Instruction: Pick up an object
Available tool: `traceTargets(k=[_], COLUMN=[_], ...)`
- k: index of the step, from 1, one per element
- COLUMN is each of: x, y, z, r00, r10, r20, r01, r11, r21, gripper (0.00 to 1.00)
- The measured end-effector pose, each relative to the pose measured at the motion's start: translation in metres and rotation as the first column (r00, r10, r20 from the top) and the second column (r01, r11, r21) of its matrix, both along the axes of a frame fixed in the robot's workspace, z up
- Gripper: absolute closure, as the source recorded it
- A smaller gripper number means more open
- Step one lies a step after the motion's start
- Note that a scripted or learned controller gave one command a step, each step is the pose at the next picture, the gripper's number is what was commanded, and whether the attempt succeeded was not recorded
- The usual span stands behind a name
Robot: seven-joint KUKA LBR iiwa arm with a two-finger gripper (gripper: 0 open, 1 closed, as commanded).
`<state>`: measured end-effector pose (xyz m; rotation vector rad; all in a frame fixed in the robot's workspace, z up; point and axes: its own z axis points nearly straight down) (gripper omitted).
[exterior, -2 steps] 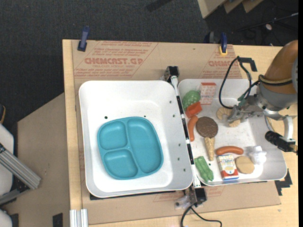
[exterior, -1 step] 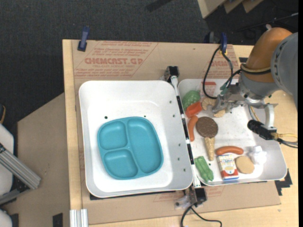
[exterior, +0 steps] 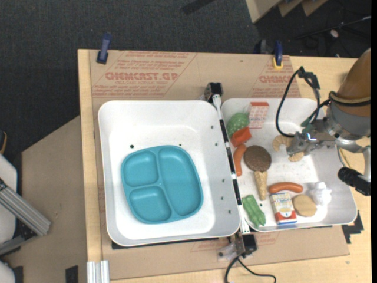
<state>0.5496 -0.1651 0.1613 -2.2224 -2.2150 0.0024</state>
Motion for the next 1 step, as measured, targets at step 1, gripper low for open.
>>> traceTargets(k=[1], x=[0.0882], y=[0.0279], z=[-0.0784], r00=[1.000], r10=[0.008], r20=[0.002], r01=[-0.008], r11=[1.000], r21=[-0.001], gripper=[1.00])
